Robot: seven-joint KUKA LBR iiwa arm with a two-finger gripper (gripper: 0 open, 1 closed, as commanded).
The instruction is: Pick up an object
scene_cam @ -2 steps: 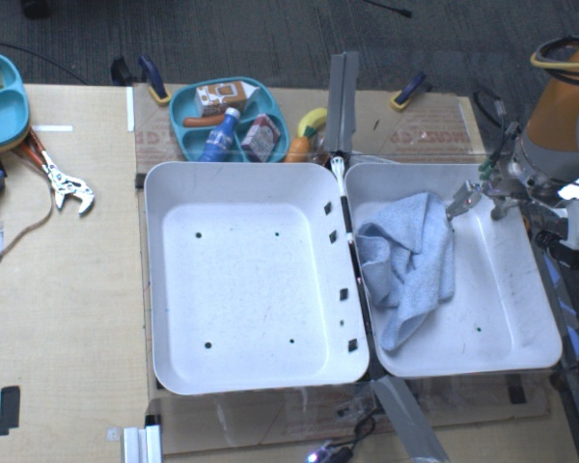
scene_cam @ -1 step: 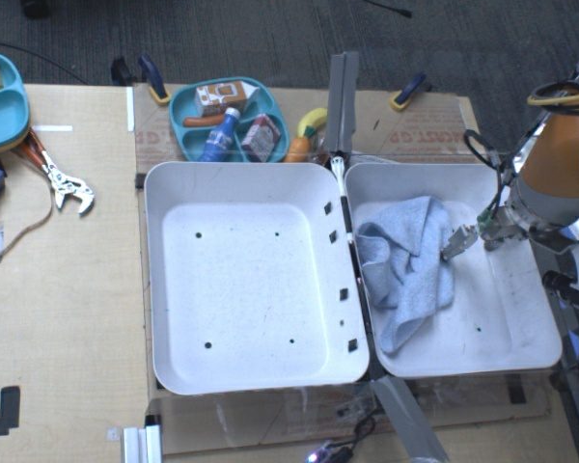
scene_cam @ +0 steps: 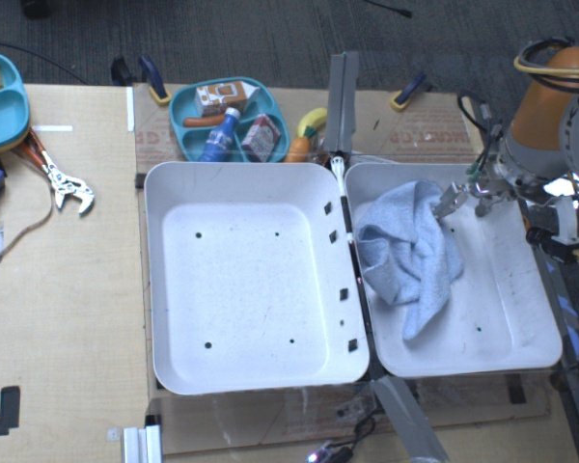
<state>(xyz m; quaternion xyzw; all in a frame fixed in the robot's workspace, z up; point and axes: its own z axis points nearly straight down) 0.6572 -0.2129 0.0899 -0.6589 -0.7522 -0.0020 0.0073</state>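
So looking down from the fixed camera, there are two shallow white plastic bins sitting side by side on the light wooden table (scene_cam: 68,297). The left bin (scene_cam: 174,355) has just its bare speckled floor showing, while the right bin (scene_cam: 521,336) has a crumpled light blue cloth towel (scene_cam: 410,258) bunched up in its left half, reaching from near the back wall down toward the middle of the floor. The grey arm with the orange band (scene_cam: 545,99) comes in from the right edge and the tool (scene_cam: 460,199) sits low over the back part of the right bin, right at the upper right edge of the towel. Honestly can't tell how far apart the tool's tips are, it's too small and cluttered there, and I can't make out whether any cloth is caught in it or it's just touching. Behind the bins there's a teal divided tray (scene_cam: 183,114) with some small stuff in it, including a blue bottle (scene_cam: 218,135) and what looks like a little box. Just beside that tray is something yellow, maybe a toy banana (scene_cam: 312,122). Off on the left of the table there's a silver adjustable wrench (scene_cam: 68,186) and part of another teal tray (scene_cam: 5,104) at the edge.
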